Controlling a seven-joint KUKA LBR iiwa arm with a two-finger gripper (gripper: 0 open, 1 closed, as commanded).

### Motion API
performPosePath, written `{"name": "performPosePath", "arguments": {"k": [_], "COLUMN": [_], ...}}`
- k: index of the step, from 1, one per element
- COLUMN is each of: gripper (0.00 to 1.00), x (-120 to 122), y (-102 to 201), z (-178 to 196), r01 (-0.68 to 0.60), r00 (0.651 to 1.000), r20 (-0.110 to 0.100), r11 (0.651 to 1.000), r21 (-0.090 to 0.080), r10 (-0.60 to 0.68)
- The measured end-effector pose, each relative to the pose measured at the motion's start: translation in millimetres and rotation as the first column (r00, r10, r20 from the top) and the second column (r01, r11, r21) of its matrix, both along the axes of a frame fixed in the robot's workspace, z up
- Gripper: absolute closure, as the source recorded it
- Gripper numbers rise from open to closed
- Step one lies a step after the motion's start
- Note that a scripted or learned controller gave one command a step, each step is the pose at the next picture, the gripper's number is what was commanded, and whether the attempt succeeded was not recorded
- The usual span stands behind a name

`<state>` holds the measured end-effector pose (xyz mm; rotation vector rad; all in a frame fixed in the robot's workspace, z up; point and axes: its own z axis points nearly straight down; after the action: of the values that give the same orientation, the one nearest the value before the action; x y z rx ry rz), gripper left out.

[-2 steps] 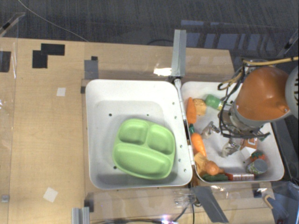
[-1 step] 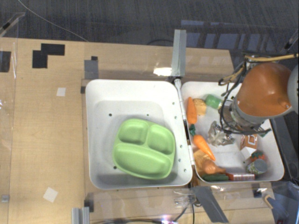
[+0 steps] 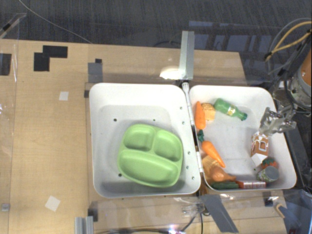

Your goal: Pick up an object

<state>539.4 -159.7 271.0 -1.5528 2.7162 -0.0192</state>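
A green plate (image 3: 150,155) with three compartments lies in the left bin (image 3: 105,106), nearer that bin's front right corner, tilted a little. In the right bin (image 3: 253,94), along the left wall, an orange carrot (image 3: 200,115) lies lengthwise with a pale yellowish piece (image 3: 209,112) just beside it. A green bottle (image 3: 229,109) lies on its side near the back wall. A second carrot (image 3: 212,152) lies slantwise further forward by the left wall, and brownish food items (image 3: 217,171) crowd the front left corner. A red-and-white tube (image 3: 253,184) rests along the front wall. A small brown-and-white packet (image 3: 260,145) and a dark round can (image 3: 269,173) sit by the right wall. The gripper (image 3: 274,122) hangs over the right wall, just above the packet; whether it is open cannot be told.
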Motion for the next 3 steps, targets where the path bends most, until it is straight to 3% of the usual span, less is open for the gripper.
{"name": "performPosePath", "arguments": {"k": [1, 2, 3], "gripper": [1.0, 1.0, 1.0], "x": [52, 32, 96], "y": [-31, -36, -25], "z": [42, -16, 23], "r01": [-0.551, -0.908, -0.886], "r00": [0.834, 0.418, 0.463], "r20": [-0.009, -0.013, -0.011], "r11": [0.834, 0.418, 0.463], "r21": [0.0, 0.003, -0.002], "r10": [0.551, 0.908, 0.886]}}
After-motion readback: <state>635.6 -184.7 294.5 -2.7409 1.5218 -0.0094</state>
